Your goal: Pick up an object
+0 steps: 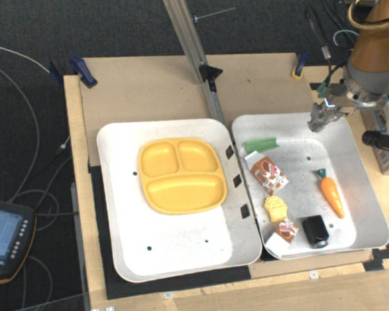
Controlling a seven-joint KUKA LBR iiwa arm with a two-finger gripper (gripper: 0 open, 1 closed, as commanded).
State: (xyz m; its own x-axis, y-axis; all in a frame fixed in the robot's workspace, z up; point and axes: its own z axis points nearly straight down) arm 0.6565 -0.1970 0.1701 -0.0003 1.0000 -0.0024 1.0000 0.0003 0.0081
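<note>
Left bin: shallow white tray, holds a yellow three-compartment plastic plate toward its far half; not a pick candidate, too wide for the claw.
Right bin: shallow white tray, all small items here.
Green block: flat green piece, far left of right bin, close to the bin wall; awkward approach.
Snack packet: red-brown printed pouch, just near of the green block; flat, likely to slip.
Yellow toy: small lumpy yellow figure, centre-left.
Small carton: red-and-white packet at near edge, beside black box.
Carrot: orange toy carrot with green top, lying alone, clear space both sides; best target.
Gripper: grey two-finger claw above far right corner of right bin, holding nothing; finger spread cannot tell.
Advice: close across carrot's narrow width, mid-body.
</note>
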